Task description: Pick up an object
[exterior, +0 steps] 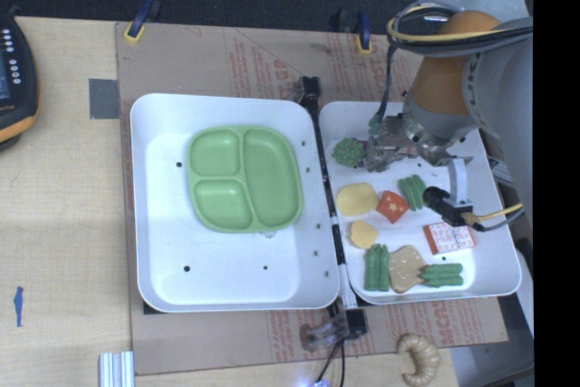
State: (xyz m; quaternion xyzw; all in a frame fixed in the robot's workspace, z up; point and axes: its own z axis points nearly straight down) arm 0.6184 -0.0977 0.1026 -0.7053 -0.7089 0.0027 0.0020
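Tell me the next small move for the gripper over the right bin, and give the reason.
Probably a short drop straight down onto the broccoli piece. The gripper sits low in the right bin, right beside that green floret, nearer to it than to the yellow piece or the red piece. Nothing shows between the fingers yet, so no pick has been made.

A green divided plate [245,178] with three sections lies in the left white bin [159,272], toward its far side. Both bins sit on a brown cardboard sheet [227,63], held at its far edge by a yellow clamp [138,21] and a blue clamp [362,33]. A grey patch of tape [103,98] lies near the cardboard's left edge. A black-and-orange handheld controller [13,77] rests at the bench's left edge. A tan curled pastry-shaped thing [420,356] lies at the cardboard's near edge.
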